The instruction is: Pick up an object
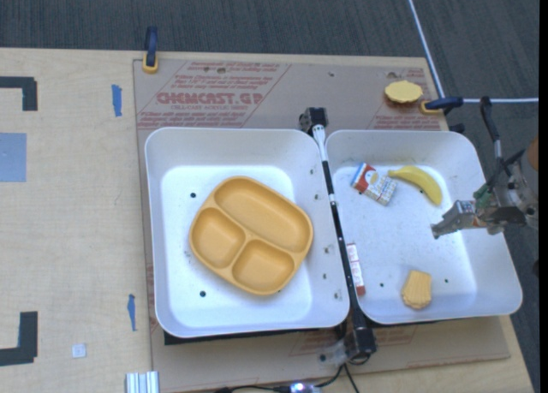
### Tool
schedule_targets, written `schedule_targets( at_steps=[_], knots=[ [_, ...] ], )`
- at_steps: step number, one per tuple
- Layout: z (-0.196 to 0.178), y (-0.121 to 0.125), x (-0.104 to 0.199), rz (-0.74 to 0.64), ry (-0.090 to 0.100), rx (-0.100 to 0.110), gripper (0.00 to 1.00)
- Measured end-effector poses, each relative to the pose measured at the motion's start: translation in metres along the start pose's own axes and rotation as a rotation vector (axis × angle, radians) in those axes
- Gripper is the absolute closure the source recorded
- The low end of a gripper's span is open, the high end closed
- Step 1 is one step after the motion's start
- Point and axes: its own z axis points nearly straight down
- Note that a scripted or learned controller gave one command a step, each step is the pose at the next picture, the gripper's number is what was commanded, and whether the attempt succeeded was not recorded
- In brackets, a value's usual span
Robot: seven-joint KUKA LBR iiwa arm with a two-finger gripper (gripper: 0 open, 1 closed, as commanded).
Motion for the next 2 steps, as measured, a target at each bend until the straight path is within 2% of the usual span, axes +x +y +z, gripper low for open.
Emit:
schedule_targets(
  at_steps=[1, 2],
  knots=[
    [0.123, 0.036, 0.000, -0.001, -0.002, -0.005, 0.00],
    [0.122, 0.003, 0.081, -0.001, 0.000, -0.004, 0.00]
  ],
)
